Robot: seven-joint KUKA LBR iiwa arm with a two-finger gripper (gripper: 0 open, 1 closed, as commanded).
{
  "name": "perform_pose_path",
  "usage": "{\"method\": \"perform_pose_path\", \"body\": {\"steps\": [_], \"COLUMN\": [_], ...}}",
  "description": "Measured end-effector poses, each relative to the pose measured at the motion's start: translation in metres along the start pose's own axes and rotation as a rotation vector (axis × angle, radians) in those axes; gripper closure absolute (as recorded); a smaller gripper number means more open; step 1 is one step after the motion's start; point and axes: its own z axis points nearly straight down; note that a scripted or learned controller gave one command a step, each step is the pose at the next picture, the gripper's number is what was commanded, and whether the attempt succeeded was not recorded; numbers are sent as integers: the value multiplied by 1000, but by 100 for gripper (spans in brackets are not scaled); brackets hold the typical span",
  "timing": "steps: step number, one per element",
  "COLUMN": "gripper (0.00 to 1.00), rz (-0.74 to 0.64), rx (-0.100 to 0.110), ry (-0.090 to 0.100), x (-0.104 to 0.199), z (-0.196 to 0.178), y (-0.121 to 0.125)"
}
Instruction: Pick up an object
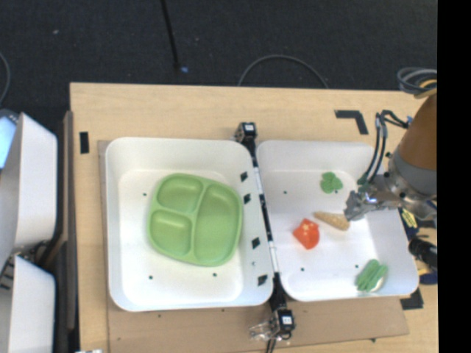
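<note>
A pale wooden counter carries two shallow white bins side by side, seen from above at a slant. The left bin holds one thing — a light green plate divided into three compartments, lying flat near the bin's middle. A black clip sits at the top of the seam where the two bins meet, and a metal clip sits at the bottom of that seam. The right bin holds four small items. A red object, rounded and slightly shiny, lies near the bin's centre. Just to its upper right lies a tan, elongated piece, tilted so its right end points toward the gripper. Above that, near the upper middle of the bin, sits a small green leafy piece. A ridged green item rests in the lower right corner. The arm reaches in from the right, and its gripper hangs low over the right bin, its tip just beside the right end of the tan piece. I cannot tell whether it is parted or closed, nor whether it touches the tan piece.
</note>
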Motion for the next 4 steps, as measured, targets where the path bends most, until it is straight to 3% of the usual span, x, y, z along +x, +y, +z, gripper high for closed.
{"method": "perform_pose_path", "body": {"steps": [3, 4], "gripper": [100, 100], "rz": [0, -1], "rx": [1, -1], "ry": [1, 1], "x": [162, 214], "z": [2, -21], "y": [18, 29]}}
